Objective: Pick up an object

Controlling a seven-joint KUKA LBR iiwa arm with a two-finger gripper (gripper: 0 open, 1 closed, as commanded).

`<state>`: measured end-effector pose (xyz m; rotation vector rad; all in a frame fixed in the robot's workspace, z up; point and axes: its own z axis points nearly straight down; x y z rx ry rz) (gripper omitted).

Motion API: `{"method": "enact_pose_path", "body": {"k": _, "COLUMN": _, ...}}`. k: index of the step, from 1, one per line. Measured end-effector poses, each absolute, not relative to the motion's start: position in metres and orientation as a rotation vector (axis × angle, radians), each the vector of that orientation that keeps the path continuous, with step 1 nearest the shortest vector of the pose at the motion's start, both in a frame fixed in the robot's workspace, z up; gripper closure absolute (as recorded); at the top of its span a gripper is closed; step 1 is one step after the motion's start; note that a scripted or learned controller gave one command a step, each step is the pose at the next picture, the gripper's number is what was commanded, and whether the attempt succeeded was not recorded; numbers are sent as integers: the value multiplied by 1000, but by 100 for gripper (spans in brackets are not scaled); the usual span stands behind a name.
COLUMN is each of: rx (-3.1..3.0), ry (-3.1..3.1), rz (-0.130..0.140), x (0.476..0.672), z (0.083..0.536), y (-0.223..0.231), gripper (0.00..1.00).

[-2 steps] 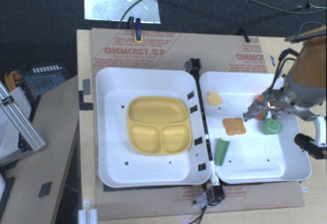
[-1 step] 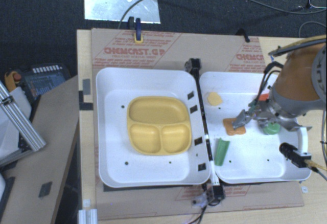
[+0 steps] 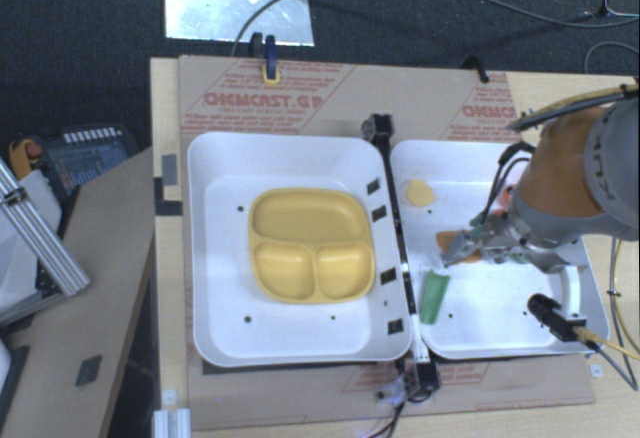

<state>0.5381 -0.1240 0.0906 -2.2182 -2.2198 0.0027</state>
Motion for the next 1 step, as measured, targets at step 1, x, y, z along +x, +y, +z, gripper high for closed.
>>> {"method": "enact_pose_path", "body": {"k": 1, "rx": -2221, "ry": -2223, "rz": -1, "x": 539, "z": 104, "y": -125, "gripper": 100}}
